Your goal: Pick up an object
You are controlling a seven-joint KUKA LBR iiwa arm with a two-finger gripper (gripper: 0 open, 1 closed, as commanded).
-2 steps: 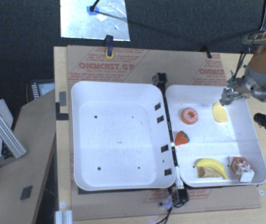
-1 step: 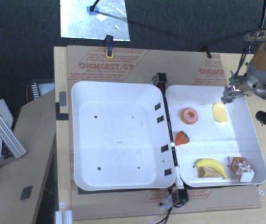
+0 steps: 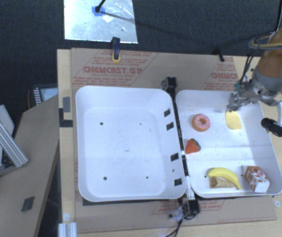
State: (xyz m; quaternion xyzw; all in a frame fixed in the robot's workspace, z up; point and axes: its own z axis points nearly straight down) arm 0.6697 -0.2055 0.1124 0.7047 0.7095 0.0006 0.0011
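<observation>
Camera view: two-finger gripper [image 3: 235, 104] sits low in the right white plastic bin [image 3: 274, 157], directly above the pale yellow block [image 3: 233, 121], apparently touching its top edge. Whether anything is clamped: cannot tell. Pink-frosted doughnut [image 3: 200, 122] lies just left of the block. Judged: grasp stage at best; lift not yet done.

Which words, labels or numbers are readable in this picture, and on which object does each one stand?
"CHEMCAST GP", red print, fairly blurred, on the brown board under the bins, upper left.
A second red print on the same board, upper right, partly hidden by the arm: too blurred to read.
Faint red print on the board's front edge: unreadable.
The small carton in the right bin: print too small to read.
</observation>
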